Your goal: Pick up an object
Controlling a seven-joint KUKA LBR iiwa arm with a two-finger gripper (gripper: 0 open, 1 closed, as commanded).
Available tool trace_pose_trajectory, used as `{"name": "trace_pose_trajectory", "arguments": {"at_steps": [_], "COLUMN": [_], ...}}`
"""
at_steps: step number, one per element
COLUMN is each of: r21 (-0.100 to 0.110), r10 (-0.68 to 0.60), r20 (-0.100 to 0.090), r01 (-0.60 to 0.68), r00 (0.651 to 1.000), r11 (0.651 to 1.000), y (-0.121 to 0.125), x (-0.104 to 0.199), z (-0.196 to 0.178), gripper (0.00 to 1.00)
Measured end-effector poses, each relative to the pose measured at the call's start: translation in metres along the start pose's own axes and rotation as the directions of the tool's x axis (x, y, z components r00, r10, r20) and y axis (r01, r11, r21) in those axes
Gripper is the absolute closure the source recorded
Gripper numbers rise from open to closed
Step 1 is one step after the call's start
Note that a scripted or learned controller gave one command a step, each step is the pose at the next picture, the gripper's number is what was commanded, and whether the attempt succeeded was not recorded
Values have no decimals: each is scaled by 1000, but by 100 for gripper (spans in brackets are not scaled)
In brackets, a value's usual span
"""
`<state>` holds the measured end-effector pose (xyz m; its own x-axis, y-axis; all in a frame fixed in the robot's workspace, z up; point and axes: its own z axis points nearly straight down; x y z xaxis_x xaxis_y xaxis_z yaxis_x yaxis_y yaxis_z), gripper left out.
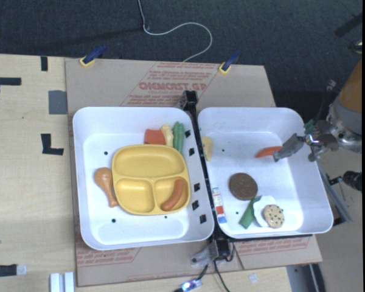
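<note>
Both white bins [88, 163] look like smooth, faintly glossy plastic. The yellow divided plate [149, 178] is matt plastic, and the toy sausage [174, 195] on it has a slight sheen. A brown cardboard sheet [164, 84] under the bins is dull and printed in red. The bench top [24, 181] looks like pale wood. The gripper [290, 148] appears to be grey metal.

- Orange carrot-like piece [268, 152] — slim, lying flat and nearly level on the right bin's floor near its far right side, just beside the gripper [286, 152] tip.
- Brown round patty [243, 186] — flat, mid-floor of the right bin.
- Chocolate-chip cookie [272, 215] — flat, near the front right corner.
- Green bean pod [248, 214] — slanted, between patty and cookie.
</note>
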<state>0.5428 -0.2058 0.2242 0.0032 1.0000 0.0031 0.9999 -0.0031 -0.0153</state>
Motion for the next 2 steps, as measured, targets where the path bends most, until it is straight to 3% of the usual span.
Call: {"name": "trace_pose_trajectory", "arguments": {"at_steps": [1, 2], "r21": [-13, -8], "r10": [-4, -5], "r20": [3, 2], "r01": [4, 5], "r00": [1000, 1000], "r11": [1000, 1000], "y": [3, -2], "x": [1, 6], "z": [-8, 54], "gripper": [0, 0]}}
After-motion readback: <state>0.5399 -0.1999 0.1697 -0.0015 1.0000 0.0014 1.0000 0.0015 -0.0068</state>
